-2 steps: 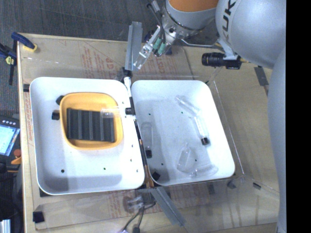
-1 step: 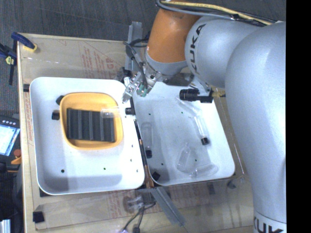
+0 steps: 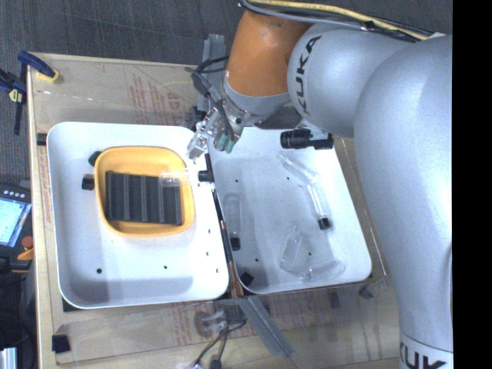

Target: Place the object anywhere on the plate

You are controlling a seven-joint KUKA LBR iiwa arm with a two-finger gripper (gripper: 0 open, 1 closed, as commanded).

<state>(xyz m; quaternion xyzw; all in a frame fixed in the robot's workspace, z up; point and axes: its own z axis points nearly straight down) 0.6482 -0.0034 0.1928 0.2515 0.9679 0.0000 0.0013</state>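
Yellow plate sits in the left bin, just below-left of the fingers, carrying a dark ribbed tray; a clear plastic piece rests on its upper right part. How far the fingers are open, I cannot tell. Right of them, the right bin holds several clear tubes.

Two smooth white plastic bins sit on a pale, wood-like bench. Left and below the gripper, a glossy yellow plate holds a dark ribbed insert. Right and below it lie clear, glassy plastic items. The arm is matt grey with a smooth orange band.
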